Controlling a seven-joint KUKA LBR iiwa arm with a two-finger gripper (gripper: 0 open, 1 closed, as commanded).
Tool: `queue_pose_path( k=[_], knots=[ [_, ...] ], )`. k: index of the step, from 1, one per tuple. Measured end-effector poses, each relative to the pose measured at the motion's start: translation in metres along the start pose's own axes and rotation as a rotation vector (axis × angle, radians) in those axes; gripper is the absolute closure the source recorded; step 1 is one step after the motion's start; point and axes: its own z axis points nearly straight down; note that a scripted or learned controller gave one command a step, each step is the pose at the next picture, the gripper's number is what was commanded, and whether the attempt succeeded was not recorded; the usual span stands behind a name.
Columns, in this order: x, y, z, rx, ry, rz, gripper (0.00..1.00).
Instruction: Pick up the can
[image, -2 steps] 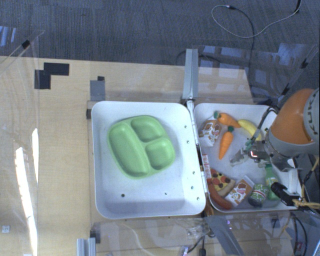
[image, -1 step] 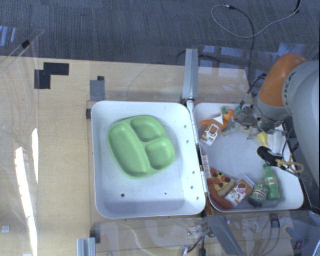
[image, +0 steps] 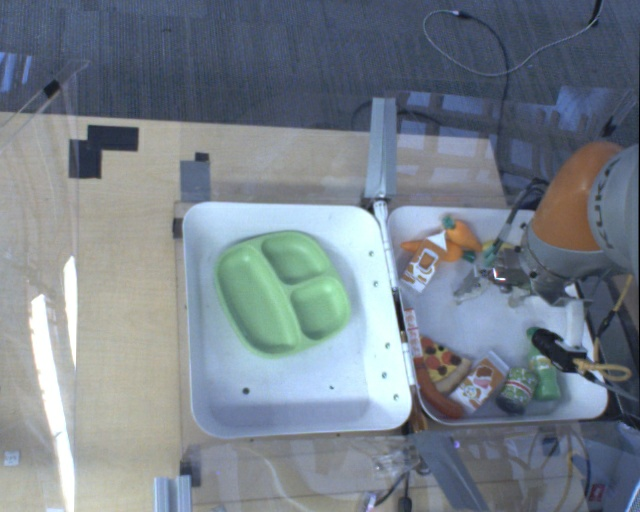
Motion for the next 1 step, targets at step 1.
queue_pose_path(
  k=[1],
  knots=[
    [0.0015, 0.0021, -0.0113, -0.005, 0.002, -0.002, 1.0]
  ],
)
